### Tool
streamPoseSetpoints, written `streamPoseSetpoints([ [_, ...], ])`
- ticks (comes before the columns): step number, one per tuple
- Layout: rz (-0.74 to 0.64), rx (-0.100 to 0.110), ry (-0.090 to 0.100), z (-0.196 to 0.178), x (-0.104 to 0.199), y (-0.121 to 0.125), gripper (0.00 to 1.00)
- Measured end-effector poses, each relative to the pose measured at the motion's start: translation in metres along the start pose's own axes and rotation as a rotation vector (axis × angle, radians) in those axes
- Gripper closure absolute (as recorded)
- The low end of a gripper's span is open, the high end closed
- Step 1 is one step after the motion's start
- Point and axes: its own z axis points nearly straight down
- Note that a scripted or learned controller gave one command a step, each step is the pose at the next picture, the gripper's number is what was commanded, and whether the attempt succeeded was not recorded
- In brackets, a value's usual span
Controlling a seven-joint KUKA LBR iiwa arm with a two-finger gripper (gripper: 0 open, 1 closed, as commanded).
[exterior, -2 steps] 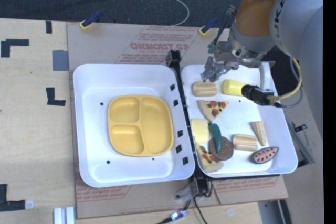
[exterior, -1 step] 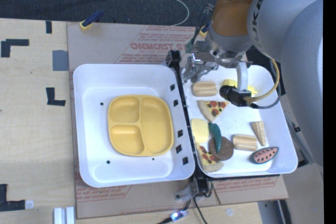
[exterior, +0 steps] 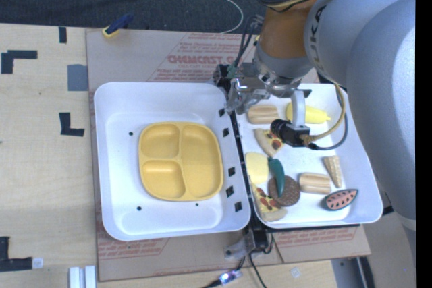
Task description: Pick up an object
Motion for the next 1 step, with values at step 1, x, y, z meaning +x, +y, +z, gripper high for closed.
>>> streamPoseSetpoints([
  [1, 0.000, -0.004, 0.001, -0.0207, -0.0079, 0.0030, 1.00],
])
